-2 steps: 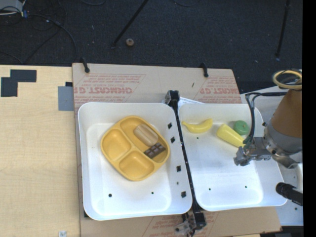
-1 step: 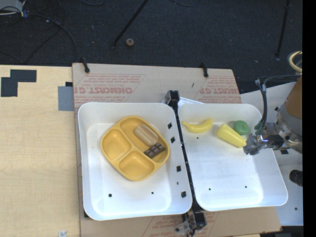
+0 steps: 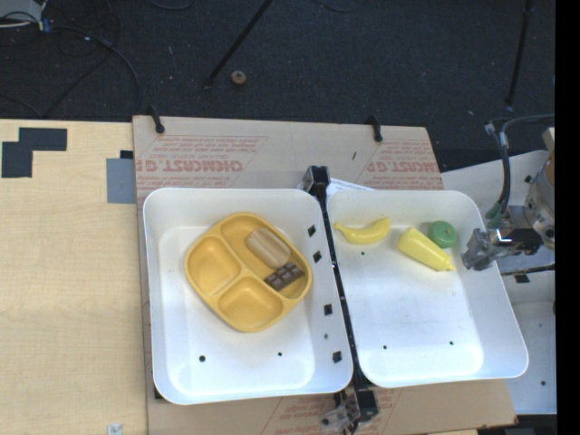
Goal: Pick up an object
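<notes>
- Two shallow white bins sit side by side on a sheet of brown cardboard (image 3: 290,157); the cardboard's red print reads upside down from this view, and seems to say "CHEMCAST GP", once near the left and again near the right of its far edge.
- The left bin (image 3: 172,352) holds a yellow divided tray (image 3: 217,275) with three compartments.
- In the tray's far compartment lies a tan bread-like roll (image 3: 266,246); a small dark brown grid-marked block (image 3: 285,277), perhaps a toy chocolate bar, rests on the divider just beside it.
- The right bin (image 3: 426,333) holds three things near its far side: a yellow banana (image 3: 363,232) towards the left, a yellow wedge-shaped piece (image 3: 424,248) to its right, and a green round piece (image 3: 443,234) touching the wedge's far end.
- The gripper (image 3: 478,247) is at the right bin's right rim, just beside the wedge and the green piece; it is too small and blurred to tell whether it is apart or together, and nothing is seen in it.
</notes>
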`<state>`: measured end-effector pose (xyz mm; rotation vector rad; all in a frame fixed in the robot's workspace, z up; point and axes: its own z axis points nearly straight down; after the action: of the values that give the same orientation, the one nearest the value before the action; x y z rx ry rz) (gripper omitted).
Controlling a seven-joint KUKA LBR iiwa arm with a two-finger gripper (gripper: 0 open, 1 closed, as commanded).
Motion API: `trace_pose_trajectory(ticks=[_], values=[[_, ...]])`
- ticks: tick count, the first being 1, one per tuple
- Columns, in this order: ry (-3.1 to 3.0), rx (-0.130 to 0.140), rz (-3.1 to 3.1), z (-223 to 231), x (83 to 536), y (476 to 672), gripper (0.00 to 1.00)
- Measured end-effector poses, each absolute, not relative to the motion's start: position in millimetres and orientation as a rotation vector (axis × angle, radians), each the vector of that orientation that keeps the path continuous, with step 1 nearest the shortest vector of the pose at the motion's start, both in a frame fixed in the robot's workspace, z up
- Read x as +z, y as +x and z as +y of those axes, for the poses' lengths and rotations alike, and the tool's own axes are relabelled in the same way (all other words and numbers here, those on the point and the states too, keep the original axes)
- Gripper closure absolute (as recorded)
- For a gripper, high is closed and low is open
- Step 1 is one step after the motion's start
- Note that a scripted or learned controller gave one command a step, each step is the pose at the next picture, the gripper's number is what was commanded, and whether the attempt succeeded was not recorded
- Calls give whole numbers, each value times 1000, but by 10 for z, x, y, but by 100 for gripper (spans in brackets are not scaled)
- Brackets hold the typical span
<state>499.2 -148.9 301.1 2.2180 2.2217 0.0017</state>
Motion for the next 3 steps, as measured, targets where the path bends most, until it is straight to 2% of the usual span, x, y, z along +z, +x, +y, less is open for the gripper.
trace_pose_trajectory(ticks=[1,3], values=[[2220,-4,2229,-1059,2814,5121,100],[2220,-4,2228,-54,2429,5601,100]])
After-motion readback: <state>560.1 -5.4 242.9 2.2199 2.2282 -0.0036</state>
